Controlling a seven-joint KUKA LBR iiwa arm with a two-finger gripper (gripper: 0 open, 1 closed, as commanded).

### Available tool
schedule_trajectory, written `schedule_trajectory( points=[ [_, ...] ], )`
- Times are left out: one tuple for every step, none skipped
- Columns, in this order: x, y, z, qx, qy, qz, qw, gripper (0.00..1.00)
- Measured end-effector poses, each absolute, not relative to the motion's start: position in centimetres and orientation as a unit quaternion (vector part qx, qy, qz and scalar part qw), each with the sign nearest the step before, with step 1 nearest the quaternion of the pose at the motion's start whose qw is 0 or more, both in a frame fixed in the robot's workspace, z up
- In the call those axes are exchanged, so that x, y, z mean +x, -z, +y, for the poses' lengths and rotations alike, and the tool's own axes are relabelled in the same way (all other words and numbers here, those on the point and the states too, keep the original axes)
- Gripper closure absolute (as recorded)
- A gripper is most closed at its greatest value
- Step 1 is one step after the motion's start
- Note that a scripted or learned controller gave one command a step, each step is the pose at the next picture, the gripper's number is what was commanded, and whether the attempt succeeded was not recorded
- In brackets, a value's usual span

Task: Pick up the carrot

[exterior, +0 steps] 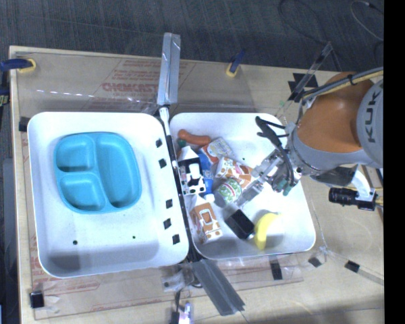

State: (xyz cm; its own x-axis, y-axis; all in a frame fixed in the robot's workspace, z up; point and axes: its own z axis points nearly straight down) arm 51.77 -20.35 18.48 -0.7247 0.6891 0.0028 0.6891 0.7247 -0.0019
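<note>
Carrot (193,139) lies up and left of the gripper (251,190), well apart; whether the gripper is open, I cannot tell. Approach should clear the clutter between.

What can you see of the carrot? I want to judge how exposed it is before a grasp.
The carrot is a short orange piece with a smooth, plastic-looking surface. It lies flat near the back left corner of the right bin, its long axis roughly along the back wall. Its right end meets the pile of small packages; its top is uncovered. The end effector is apart from it, to the right.
</note>
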Motion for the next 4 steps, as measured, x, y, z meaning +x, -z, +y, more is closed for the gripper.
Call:
schedule_trajectory(
  points=[
    [55.0, -28.4, -17.3, -0.3, -0.0007, -0.954, -0.001, 0.0],
    [48.3, -31.2, -18.9, -0.157, -0.0005, -0.988, 0.0, 0.0],
    [48.3, -31.2, -18.9, -0.158, -0.0007, -0.988, 0.0, 0.0],
    [48.3, -31.2, -18.9, -0.158, -0.0007, -0.988, 0.0, 0.0]
  ],
)
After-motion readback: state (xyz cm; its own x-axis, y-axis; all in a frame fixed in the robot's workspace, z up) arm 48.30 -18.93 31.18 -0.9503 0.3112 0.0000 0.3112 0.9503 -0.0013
